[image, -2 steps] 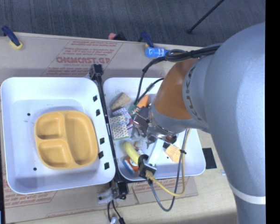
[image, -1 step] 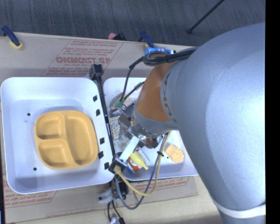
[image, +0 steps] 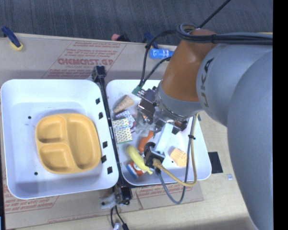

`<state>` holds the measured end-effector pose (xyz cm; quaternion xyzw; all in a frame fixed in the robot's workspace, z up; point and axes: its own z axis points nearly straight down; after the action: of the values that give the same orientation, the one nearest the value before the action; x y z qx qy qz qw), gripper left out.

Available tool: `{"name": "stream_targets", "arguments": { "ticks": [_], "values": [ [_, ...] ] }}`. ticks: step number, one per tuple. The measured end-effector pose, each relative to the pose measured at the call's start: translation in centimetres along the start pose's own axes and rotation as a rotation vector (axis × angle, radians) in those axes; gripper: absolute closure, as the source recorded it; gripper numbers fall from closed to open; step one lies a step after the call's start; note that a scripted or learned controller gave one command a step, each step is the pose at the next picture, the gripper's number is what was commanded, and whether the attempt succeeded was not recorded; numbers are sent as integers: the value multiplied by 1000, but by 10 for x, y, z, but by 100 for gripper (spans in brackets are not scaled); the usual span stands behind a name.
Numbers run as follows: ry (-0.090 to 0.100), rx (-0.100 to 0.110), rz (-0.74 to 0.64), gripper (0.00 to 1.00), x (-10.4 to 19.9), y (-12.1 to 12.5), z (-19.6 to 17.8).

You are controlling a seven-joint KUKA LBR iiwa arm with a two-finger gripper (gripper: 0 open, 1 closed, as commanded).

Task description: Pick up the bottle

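My grey arm [image: 221, 80] hangs over the right bin [image: 120, 87], beside the left bin [image: 9, 128] with its yellow divided tray [image: 67, 143]. The gripper [image: 145, 123] sits low amid clutter near a banana [image: 138, 159]. I cannot tell how far open it is, nor pick out the bottle there.

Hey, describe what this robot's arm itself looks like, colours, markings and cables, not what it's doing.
The arm is a thick, rounded shell in smooth light grey. Above the wrist it narrows into a glossy orange band. Dark lettering runs along the grey shell beside that band; the letters UKA can be read. Black cables loop over the top of the band. Below it sits darker metal wrist hardware.
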<state>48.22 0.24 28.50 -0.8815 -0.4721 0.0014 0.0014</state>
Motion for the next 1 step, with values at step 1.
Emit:
{"name": "stream_targets", "arguments": {
  "ticks": [1],
  "values": [
    [-1,3,165,100,40,-34,14]
  ]
}}
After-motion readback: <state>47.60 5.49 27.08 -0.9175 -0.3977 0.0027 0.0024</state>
